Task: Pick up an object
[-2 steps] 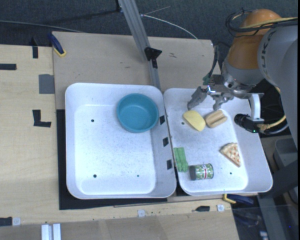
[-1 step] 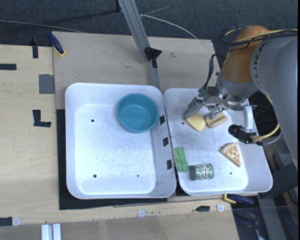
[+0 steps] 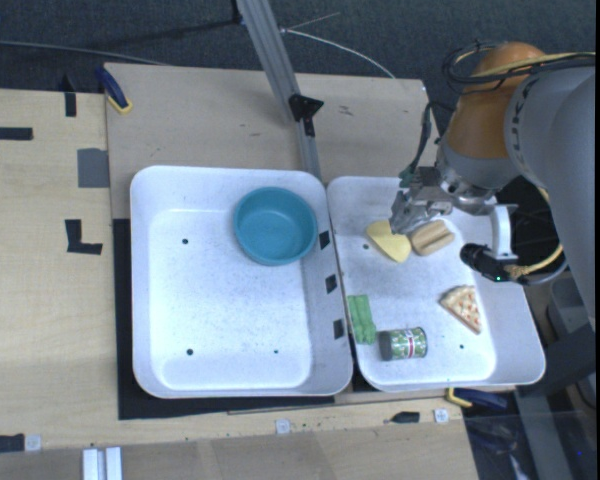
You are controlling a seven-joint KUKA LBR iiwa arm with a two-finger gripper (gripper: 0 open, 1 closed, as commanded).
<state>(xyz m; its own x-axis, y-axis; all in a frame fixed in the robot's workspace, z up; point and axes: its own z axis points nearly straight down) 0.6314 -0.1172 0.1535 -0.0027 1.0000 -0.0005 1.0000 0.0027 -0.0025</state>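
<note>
Yellow cheese wedge (image 3: 387, 240) and bread roll (image 3: 431, 237) lie touching in the right bin (image 3: 510, 353) under our gripper (image 3: 416, 214), whose grip we cannot tell, so we should centre on one before lifting.

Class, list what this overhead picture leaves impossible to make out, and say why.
1. Gripper: open or shut unclear, too small and blurred.
2. Small can: label too small to read.
3. Yellow item: far edge hidden under the gripper.
4. Arm: cut off by the right edge.

hand (image 3: 412, 218) fingers blurred, arm (image 3: 550, 118) cut off
</note>
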